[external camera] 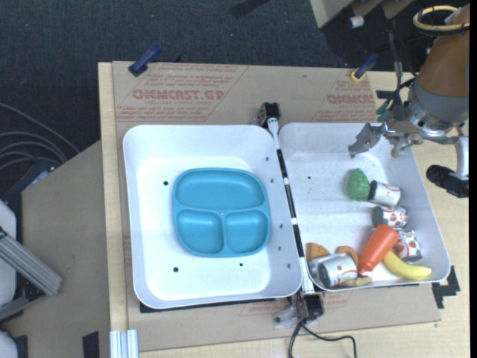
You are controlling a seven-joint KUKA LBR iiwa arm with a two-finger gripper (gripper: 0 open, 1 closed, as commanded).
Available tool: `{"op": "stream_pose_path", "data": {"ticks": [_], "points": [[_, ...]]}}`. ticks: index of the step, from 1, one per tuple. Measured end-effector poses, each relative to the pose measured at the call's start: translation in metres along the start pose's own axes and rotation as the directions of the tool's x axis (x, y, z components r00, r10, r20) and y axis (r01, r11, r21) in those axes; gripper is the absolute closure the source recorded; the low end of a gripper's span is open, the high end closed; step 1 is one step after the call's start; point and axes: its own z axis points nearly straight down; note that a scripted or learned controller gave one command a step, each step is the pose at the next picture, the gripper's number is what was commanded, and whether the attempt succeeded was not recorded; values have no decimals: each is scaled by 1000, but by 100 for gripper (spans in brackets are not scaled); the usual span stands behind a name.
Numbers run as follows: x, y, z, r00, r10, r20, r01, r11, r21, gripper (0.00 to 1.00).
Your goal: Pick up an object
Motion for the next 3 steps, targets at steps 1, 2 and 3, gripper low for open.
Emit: {"op": "stream_pose_path", "data": {"ticks": [1,2,3], "points": [[-26,46,111,1000,-1,0,1,1000,0,0],[-30,48,110,1000,-1,1,1,1000,-2,0],[-34,48,110,1000,-1,1,1,1000,-2,0]]}}
